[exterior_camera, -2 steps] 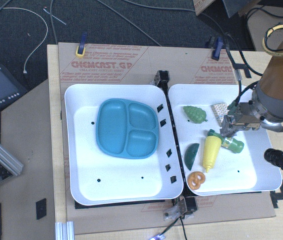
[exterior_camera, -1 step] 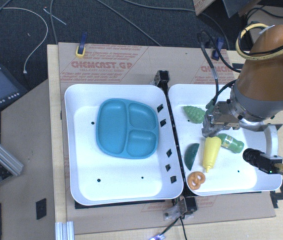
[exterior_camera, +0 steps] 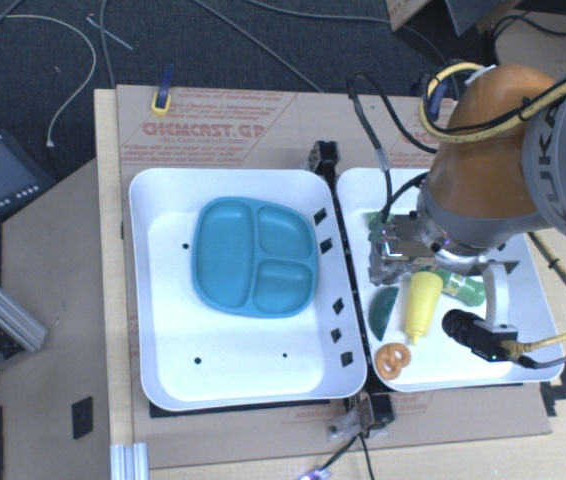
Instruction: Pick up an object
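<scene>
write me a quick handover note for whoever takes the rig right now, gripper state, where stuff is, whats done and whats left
Gripper: low over the right bin; fingers hidden under the wrist, so state unknown.
Right bin: yellow bottle, dark green piece, light green item, and a pretzel-like ring near the front edge.
Left bin: blue divided plate.
Done: arm is positioned above the objects. No grasp visible.
Left: grip one object and lift it.

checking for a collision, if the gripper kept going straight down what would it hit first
Most likely the yellow bottle in the right bin, just under the gripper; depth is unclear from this slanted view.
</scene>
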You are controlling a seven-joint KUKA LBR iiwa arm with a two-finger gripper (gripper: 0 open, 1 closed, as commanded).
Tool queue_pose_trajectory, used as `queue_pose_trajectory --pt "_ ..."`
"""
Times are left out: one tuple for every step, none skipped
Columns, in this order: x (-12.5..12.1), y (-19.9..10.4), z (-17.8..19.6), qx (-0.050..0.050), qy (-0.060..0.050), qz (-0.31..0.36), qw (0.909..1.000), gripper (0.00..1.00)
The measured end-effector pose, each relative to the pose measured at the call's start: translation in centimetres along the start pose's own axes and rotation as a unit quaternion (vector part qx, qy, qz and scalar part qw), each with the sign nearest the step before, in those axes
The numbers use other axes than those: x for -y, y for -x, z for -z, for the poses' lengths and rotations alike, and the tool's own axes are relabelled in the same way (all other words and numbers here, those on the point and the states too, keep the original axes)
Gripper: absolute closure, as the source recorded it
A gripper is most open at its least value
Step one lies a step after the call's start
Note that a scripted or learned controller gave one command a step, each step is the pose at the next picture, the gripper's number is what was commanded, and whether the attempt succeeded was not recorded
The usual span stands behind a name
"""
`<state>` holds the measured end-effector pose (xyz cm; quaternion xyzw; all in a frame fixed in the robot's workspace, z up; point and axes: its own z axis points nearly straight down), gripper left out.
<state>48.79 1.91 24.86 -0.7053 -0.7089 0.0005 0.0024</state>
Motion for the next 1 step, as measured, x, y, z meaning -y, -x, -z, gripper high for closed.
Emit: queue_pose_trajectory --pt "0.14 -6.19 -1.34 0.000 0.000 0.001 1.0000 1.00"
